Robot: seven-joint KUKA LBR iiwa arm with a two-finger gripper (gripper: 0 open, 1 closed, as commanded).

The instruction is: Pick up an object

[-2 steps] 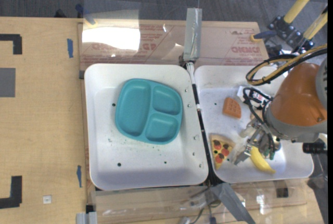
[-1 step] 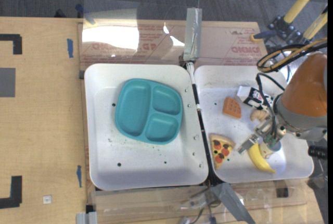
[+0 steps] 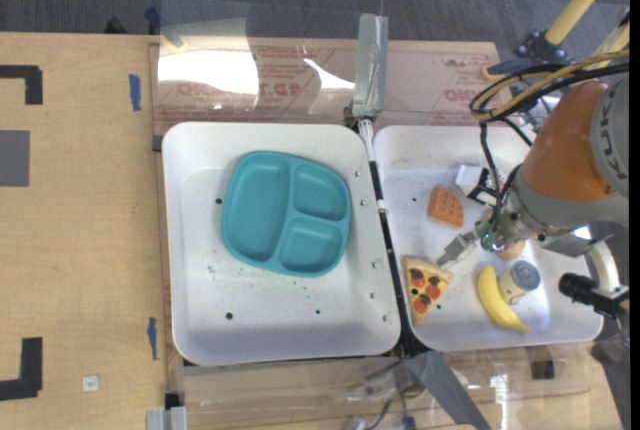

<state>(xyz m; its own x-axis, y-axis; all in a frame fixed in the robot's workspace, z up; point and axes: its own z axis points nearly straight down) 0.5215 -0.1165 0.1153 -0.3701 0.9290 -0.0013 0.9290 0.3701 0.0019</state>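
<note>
The right bin [image 3: 420, 153] holds an orange waffle-like piece [image 3: 447, 207], a pizza slice toy [image 3: 426, 287] and a yellow banana [image 3: 497, 299]. A small grey round thing [image 3: 524, 274] lies beside the banana. My gripper [image 3: 462, 246] hangs over the right bin, between the waffle piece and the pizza slice, its thin fingers pointing down and left. Nothing shows between the fingers. The left bin [image 3: 190, 248] holds a teal divided plate [image 3: 285, 213].
A clear plastic wall [image 3: 260, 78] stands behind the bins. A metal divider post [image 3: 370, 68] rises between them at the back. Yellow and black cables [image 3: 520, 88] loop over the arm at the right. The wooden bench [image 3: 70, 218] lies to the left.
</note>
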